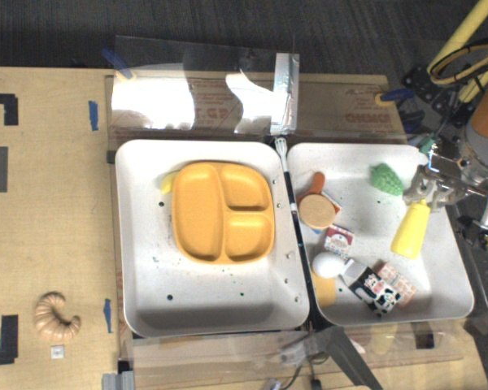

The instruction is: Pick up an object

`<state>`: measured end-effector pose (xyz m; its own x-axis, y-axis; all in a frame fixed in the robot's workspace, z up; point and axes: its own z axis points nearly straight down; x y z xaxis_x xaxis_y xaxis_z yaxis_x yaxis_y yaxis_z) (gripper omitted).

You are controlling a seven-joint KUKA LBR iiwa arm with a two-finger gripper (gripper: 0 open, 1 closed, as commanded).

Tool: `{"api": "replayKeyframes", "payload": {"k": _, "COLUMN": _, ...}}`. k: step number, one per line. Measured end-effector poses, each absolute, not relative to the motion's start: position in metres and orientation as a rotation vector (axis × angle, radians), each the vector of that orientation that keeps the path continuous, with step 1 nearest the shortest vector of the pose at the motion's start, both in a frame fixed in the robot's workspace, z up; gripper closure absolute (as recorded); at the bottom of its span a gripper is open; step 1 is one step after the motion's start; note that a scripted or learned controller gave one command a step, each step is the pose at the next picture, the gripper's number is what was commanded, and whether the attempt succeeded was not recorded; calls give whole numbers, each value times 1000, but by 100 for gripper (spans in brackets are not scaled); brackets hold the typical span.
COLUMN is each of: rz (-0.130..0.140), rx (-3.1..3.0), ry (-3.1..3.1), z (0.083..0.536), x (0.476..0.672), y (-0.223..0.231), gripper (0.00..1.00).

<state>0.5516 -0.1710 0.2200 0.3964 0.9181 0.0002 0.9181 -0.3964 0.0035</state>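
The metal two-finger gripper (pixel 429 187) sits at the right bin's (pixel 459 299) far right edge, its fingers closed on the top of a yellow plastic cone-shaped bottle (pixel 410 230), which hangs tilted; the grasp looks made, lifting clear remains.

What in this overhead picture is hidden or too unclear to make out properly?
- Gripper: in the camera view, its fingertips blur against the yellow bottle, so contact is unclear.
- Small box: print too small to read.
- Yellow scrap: mostly hidden under the orange divided plate.
- Arm: cut off by the right edge.
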Motion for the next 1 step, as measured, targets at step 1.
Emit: {"api": "replayKeyframes", "payload": {"k": 1, "rz": 19, "rx": 2563, "ry": 1801, "z": 188, "x": 492, "y": -63, "gripper": 100}}
